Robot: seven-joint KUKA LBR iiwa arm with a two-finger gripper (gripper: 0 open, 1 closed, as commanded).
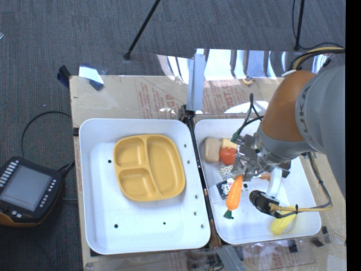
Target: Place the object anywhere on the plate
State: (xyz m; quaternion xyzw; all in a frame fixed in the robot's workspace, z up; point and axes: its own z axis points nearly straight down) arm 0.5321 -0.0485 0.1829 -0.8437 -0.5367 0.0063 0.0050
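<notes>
One orange toy carrot [234,192] with a green tip lies slanting in the bin on the view's right [252,229]. Its upper end is just below the gripper [246,165]. We cannot tell whether the jaws are released or clenched (the wrist and its fittings cover them), nor whether they touch the carrot.

Around the carrot in that bin we count:
- one beige rounded piece [211,149]
- one small yellow block [229,144]
- one red piece [228,156] just beneath the block
- one black-and-white patterned scrap [225,186] beside the carrot
- one yellow item [284,223] near the front corner, too blurred for us to name
- one small orange fleck [265,175] by the wrist, which we cannot identify

One yellow plate [149,167] with three compartments sits in the bin on the view's left [101,222], well apart from the carrot. The two bins stand side by side on the desk [130,95]. One grey arm [287,117] with an orange band hides the right bin's far corner.
</notes>
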